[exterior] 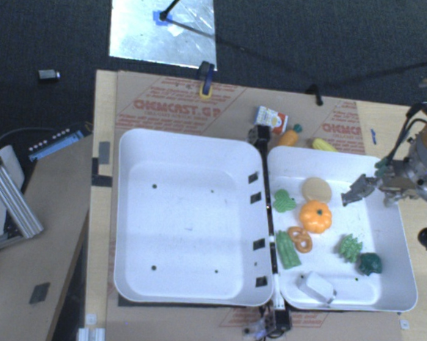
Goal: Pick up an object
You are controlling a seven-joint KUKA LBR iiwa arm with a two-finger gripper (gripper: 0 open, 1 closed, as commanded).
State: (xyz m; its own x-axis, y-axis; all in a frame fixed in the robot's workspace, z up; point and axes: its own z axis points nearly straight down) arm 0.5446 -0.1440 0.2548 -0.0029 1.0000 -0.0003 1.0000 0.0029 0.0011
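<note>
The right bin (396,239) holds several toy foods: a beige round piece (317,187), an orange pumpkin (316,217), a green leafy piece (283,202), an orange pretzel (301,239), a green pickle (288,250), a light green sprig (349,247), a dark green broccoli (370,264) and a white block (316,287). My gripper (375,193) hangs over the bin's upper right part, to the right of the beige piece. It is open, with nothing between its fingers (357,191).
The left bin (192,157) lies beside the right one, joined along a dark hinge strip. Behind the bins on the board lie a small packet (270,119), a carrot (288,137) and a yellow piece (323,145). A yellow clamp (206,81) grips the board's far edge.
</note>
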